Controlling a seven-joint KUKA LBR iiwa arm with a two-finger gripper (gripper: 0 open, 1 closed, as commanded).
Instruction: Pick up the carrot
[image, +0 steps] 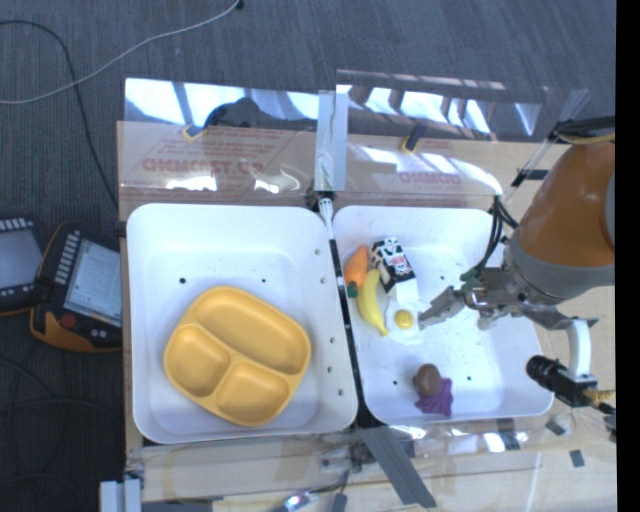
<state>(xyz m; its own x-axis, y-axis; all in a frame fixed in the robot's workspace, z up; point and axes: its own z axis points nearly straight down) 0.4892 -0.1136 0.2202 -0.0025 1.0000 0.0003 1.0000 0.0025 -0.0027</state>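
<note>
The small orange plastic carrot (356, 266) lies in the right-hand white bin (470, 395), up against the bin's left wall, a little left of the frame's centre. It is short and tapered, set nearly upright in the picture, with a paler patch near its upper end. Just below and beside it, touching or nearly so, lies a curved yellow plastic banana (373, 304). To the carrot's right stands a small black-and-white cow-patterned carton (394, 261), and below that a white fried-egg toy with a yellow yolk (404, 320). Lower in the same bin, well apart from the carrot, sit a small brown round piece (428, 377) and a purple bunch-shaped toy (436, 401), touching one another.

The left-hand white bin (160, 240) holds a yellow plastic plate with three compartments (237, 353), lying at a tilt toward the lower centre of that bin.

The grey two-finger gripper (437, 308) reaches in from the right below the arm's orange band (572, 205). Its tip is just right of the egg toy and apart from the carrot. Whether its fingers are spread or closed cannot be told from this angle, and nothing is seen between them.
</note>
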